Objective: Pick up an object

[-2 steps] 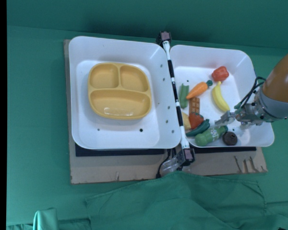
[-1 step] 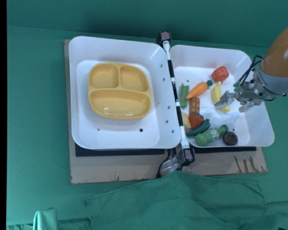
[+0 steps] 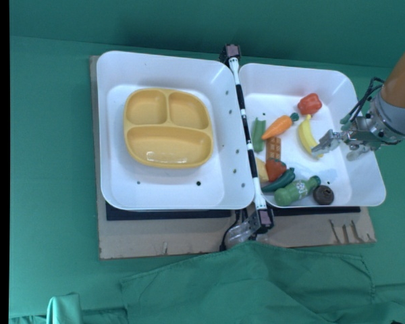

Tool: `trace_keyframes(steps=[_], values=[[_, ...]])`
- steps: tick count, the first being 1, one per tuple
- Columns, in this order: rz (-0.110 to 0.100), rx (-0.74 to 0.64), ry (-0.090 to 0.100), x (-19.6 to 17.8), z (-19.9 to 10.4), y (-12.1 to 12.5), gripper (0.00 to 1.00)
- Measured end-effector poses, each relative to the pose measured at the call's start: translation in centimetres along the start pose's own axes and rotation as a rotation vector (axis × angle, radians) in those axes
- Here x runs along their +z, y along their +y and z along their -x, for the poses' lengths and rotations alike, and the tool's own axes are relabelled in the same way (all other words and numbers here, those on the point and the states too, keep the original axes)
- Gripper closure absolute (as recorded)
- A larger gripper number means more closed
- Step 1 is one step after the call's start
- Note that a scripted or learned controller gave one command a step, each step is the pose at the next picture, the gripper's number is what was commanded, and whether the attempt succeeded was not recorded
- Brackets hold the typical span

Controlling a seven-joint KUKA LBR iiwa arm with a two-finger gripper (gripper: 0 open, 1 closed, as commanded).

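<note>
A green cloth covers the bench (image 3: 47,147), with cardboard under two white bins. Nearest in the right bin (image 3: 368,181) lie a brown doughnut-like piece (image 3: 323,194) and a green bottle (image 3: 297,190); farther back, a yellow toy banana (image 3: 308,136), a carrot (image 3: 279,126) and a red pepper (image 3: 310,103). The pincer (image 3: 324,144) hovers just beside the banana, empty; whether it is spread I cannot tell. The banana looks light, stiff and smooth, probably slippery plastic, so gripping across its narrow middle seems best. The left bin (image 3: 115,181) holds a yellow divided plate (image 3: 167,128).
</note>
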State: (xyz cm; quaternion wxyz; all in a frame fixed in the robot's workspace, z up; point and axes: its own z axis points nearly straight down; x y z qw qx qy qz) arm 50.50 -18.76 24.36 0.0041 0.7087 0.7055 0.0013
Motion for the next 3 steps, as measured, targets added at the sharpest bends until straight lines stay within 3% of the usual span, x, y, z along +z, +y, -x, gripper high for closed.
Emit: trace_keyframes(steps=[1,2,3], values=[[0.006,0.002,0.000,6.2,0.0,-3.6,0.00],[0.007,-0.001,-0.002,5.9,0.1,-3.5,0.00],[0.006,-0.004,-0.003,6.0,0.0,3.8,0.00]])
